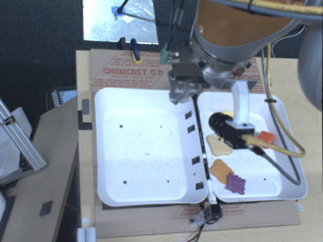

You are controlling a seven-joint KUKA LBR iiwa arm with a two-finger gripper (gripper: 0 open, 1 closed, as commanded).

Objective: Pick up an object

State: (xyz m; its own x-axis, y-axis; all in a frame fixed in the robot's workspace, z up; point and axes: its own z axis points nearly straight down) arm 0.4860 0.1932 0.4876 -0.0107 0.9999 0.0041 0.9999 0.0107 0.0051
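Over cardboard-lined bench (84, 195) and two white bins (141, 153), pincer (182, 96) of unclear spread.

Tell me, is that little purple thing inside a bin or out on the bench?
Inside. The purple thing lies on the floor of the right-hand bin, within its white rim, beside the orange piece.

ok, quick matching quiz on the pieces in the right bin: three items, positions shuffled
All in the right bin.

Items:
1. purple piece
2. cream piece
3. red-orange piece

Places:
A. furthest right of the three
B. nearest the front rim
C. close to the divider, about mid-bin

Pairs: 1-B, 2-C, 3-A
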